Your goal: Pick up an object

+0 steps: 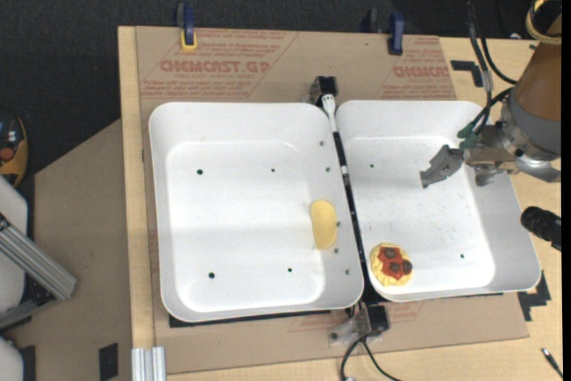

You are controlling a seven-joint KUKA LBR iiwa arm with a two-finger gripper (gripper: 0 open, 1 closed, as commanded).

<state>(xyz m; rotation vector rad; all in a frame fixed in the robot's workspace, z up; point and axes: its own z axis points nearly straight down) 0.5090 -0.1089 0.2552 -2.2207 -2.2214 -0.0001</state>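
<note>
A yellow oblong object (324, 224) lies in the left bin (223, 138), close to its right wall. In the right bin (446, 236), a small round toy pizza (391, 264) with red toppings rests at the front left corner. My gripper (461, 171) hangs over the upper right part of the right bin, well away from both objects. Its fingers (439, 166) are spread open with nothing between them. The arm comes in from the right, its orange band at the frame's edge.
Both bins sit on a cardboard-covered bench (268, 58), held by blue clamps (186, 24) at the back edge. A black divider (340, 165) runs between the bins. Cables (482, 58) trail at the back right.
</note>
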